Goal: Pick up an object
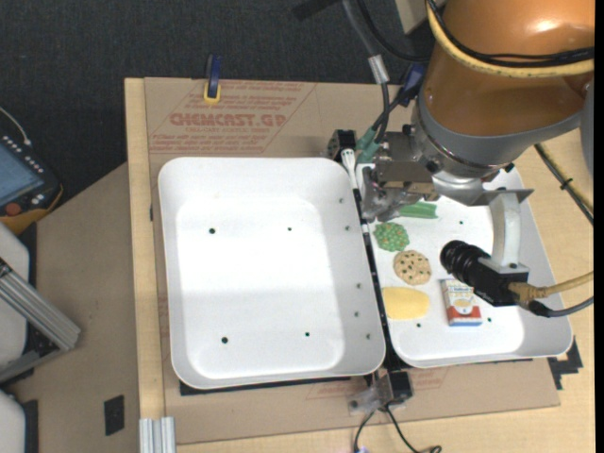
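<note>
The table [94, 243] carries a brown cardboard sheet [236, 116] with red lettering, and on it stand two shallow bins of smooth white plastic with rounded corners. The arm [500, 64], glossy orange above matte grey, reaches in from the far right. The left bin [255, 281] shows a bare floor with a few small dark dots. The right bin [519, 327] holds everything we might pick.

The gripper [379, 204] sits low over the far left corner of the right bin, close to the wall between the bins. We cannot tell whether it is open or closed, and we see nothing held in it.

The candidate things lie toward the left side of the right bin. Nearest us are a smooth, pale yellow piece [404, 302] with a rounded top and, to its right, a small red and white box [461, 303] with flat, printed faces. Farther in is a round, tan cookie [411, 267] speckled with dark chips. Beyond it come a bumpy green lump [390, 235] and a flat green strip [417, 210], both just beside the gripper.

We judge the pick not yet made: every item appears to rest on the bin floor, so both the grasp and the lift remain. The green pieces look likeliest.
</note>
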`<state>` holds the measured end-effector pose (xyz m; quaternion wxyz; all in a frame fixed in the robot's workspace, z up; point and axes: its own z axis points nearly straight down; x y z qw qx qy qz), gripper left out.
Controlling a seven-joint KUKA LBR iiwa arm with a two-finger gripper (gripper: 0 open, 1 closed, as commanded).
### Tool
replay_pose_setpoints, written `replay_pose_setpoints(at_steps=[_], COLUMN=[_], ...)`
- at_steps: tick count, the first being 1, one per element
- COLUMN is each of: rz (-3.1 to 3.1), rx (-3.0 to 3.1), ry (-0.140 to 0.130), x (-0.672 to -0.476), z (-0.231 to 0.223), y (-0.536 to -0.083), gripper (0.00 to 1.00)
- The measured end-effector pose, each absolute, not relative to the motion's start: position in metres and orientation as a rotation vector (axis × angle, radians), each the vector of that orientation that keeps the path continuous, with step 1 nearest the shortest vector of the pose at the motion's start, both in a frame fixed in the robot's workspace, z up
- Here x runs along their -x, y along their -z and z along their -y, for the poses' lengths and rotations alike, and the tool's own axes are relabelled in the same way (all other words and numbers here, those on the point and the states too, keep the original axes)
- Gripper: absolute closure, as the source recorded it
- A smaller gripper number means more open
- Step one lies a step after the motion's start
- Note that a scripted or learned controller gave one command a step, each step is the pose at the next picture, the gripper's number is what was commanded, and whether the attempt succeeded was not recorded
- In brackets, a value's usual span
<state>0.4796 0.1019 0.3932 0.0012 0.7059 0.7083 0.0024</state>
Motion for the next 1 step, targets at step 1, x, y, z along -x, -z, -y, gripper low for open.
replay_pose_setpoints(at_steps=[1], rz=[-2.216], rx=[-2.229], ry=[0.006], x=[-0.4791], z=[-0.0477], y=[-0.3696], gripper=[1.0])
